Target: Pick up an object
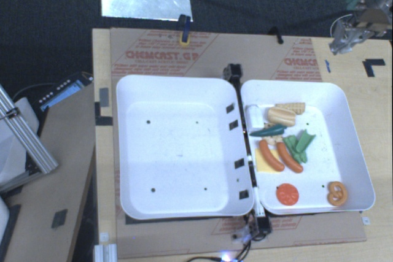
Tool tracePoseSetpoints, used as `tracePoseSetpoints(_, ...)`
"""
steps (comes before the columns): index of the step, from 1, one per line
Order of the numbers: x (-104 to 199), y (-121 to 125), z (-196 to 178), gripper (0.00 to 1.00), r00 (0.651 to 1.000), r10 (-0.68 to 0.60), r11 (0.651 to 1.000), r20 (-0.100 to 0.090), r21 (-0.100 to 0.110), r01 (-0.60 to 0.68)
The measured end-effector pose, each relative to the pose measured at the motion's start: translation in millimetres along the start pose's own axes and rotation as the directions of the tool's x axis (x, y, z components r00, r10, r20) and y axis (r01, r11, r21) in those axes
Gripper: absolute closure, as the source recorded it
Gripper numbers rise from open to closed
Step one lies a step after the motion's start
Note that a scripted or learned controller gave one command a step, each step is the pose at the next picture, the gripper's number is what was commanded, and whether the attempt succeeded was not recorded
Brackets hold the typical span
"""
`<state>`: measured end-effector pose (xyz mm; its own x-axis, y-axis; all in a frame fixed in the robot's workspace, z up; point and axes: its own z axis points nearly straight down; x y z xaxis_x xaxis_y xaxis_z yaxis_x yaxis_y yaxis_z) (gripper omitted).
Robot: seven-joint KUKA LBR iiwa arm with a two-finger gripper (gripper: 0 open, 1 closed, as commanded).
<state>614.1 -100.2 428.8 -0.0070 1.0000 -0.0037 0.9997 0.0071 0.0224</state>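
Clearly, the task sits at its opening step: nothing is grasped yet. In the camera view, the gripper (351, 34) hangs at the upper right, above the bench (202, 49) and well apart from both bins; whether anything sits in it cannot be told at this size, though nothing from the bin shows there.

The left bin (178, 144) shows bare white floor. The right bin (344, 132) holds all the candidates, toy food by the look of it. A bun (281, 115) lies near the top with a waffle (295, 108) touching its far side. A dark green pod (268, 131) lies just below the bun. 2 orange sausages (280, 155) lie side by side over a yellow slice (264, 162), with a green leafy piece (299, 142) just to their right. A red tomato (287, 194) sits near the front wall, and a pretzel (336, 193) rests near the front right corner, apart from the rest.

As a judgement, the next move calls for choosing 1 target, swinging across over the right bin, and descending. The tomato or the pretzel look the easier picks, since each stands apart, while the middle cluster risks nudging neighbours.
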Motion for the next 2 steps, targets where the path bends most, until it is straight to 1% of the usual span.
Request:
tracePoseSetpoints(1,143,-18,-116,1.00,1.000,-0.013,1.000,-0.010,0.005,0.013)
tracePoseSetpoints(2,202,-128,-111,1.00,1.000,-0.007,1.000,-0.008,0.021,0.007)
